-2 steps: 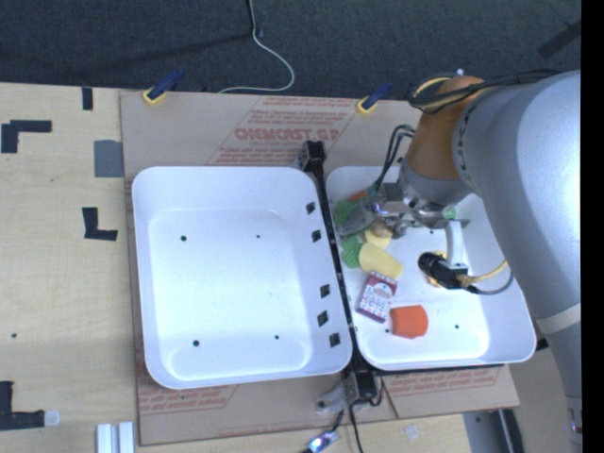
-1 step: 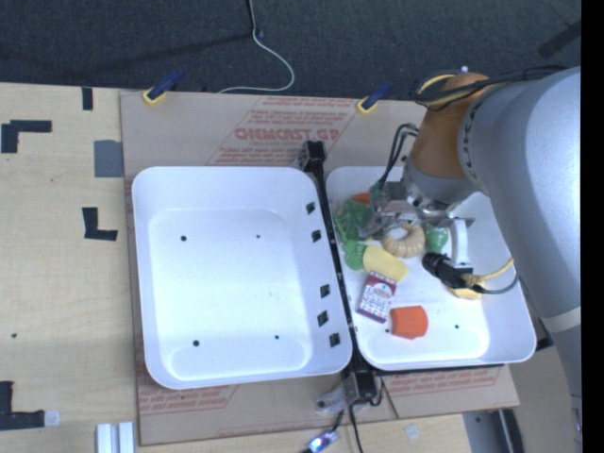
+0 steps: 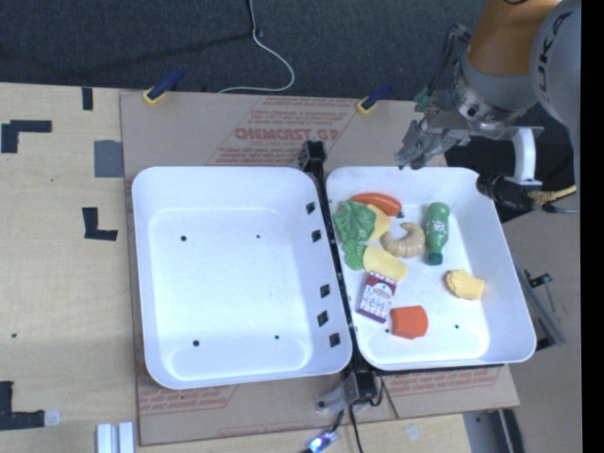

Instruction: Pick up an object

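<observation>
The right bin (image 3: 500,243) holds several toy foods: a red-orange chilli (image 3: 376,200), a green leafy piece (image 3: 355,225), a tan croissant (image 3: 408,241), a green bottle (image 3: 436,232), a yellow wedge (image 3: 384,262), a yellow corn piece (image 3: 464,284), a small red box (image 3: 376,299) and an orange block (image 3: 409,322). My gripper (image 3: 415,151) hangs above the bin's far rim, up and right of the chilli, its dark fingers pointing down with nothing seen between them.
The left bin (image 3: 226,272) sits beside the right one, joined by a black hinge strip (image 3: 326,253). Both rest on a cardboard sheet (image 3: 274,135). A black cable (image 3: 269,45) trails behind. The grey arm (image 3: 519,55) comes in from the upper right.
</observation>
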Action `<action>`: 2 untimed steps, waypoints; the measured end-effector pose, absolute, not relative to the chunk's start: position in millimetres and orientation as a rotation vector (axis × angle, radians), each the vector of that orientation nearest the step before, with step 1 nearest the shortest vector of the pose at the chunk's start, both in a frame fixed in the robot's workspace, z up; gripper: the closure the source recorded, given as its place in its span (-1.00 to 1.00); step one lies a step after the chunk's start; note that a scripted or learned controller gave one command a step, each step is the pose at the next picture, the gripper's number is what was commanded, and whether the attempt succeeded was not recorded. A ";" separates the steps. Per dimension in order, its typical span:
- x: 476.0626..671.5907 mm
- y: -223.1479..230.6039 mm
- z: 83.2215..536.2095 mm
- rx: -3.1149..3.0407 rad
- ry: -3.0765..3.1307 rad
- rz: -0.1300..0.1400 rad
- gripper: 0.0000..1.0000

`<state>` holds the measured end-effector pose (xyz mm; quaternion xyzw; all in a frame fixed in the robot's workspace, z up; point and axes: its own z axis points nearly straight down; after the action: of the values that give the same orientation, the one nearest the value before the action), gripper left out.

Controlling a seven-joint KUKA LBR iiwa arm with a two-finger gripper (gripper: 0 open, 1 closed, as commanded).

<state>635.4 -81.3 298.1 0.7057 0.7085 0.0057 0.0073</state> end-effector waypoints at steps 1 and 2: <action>583.8 -34.9 177.3 2.226 2.233 -0.013 1.00; 497.1 -26.3 183.5 2.229 2.225 -0.009 1.00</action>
<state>497.1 -26.3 183.5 0.7076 0.7066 -0.0029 -0.0039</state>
